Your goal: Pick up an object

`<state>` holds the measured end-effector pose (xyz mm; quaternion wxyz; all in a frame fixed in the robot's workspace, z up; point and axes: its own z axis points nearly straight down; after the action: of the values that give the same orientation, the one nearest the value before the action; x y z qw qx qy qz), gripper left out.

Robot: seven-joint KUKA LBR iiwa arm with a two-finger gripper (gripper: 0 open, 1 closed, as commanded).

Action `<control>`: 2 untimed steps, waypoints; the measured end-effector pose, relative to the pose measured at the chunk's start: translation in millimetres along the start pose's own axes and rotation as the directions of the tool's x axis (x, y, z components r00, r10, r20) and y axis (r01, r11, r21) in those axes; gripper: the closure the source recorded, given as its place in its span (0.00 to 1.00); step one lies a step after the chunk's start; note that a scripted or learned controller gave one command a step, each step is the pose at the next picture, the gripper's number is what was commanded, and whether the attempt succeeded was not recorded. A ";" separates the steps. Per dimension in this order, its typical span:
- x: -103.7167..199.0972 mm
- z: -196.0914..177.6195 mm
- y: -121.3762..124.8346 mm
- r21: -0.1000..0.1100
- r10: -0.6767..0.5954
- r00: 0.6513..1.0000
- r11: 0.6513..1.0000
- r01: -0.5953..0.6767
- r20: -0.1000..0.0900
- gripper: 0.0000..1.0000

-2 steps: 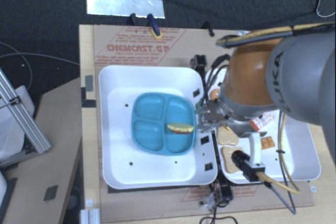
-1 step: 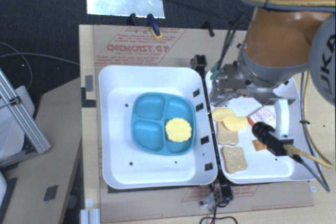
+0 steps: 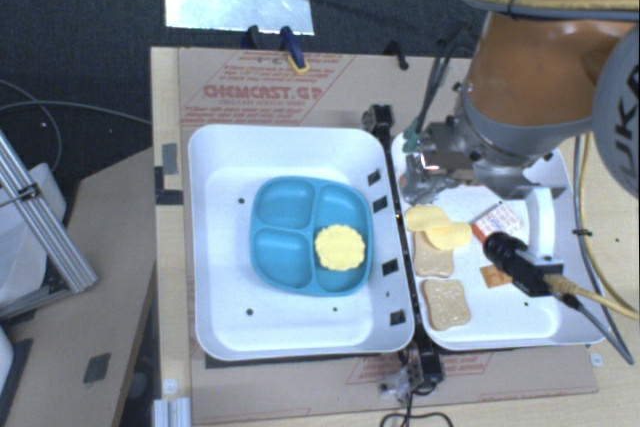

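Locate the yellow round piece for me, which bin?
In the camera view, the yellow round piece lies in the left bin, in the lower-right compartment of the blue divided tray, close to the divider between the bins.

Arm (image 3: 545,55) over right bin (image 3: 560,325); yellow waffle (image 3: 340,247) in blue tray (image 3: 305,235), left bin (image 3: 215,245).

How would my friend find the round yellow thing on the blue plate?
Look in the left white bin, where a blue divided plate sits. The round yellow waffle-like piece lies in its lower right compartment. It is alone on the plate; the other yellow pieces lie in the right bin.
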<state>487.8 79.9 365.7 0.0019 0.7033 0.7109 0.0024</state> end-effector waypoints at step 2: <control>87.0 44.1 -2.0 0.010 -0.001 1.000 1.000 0.001 -0.001 1.00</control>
<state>485.1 166.9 321.7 -0.0020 0.7029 0.7113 -0.0009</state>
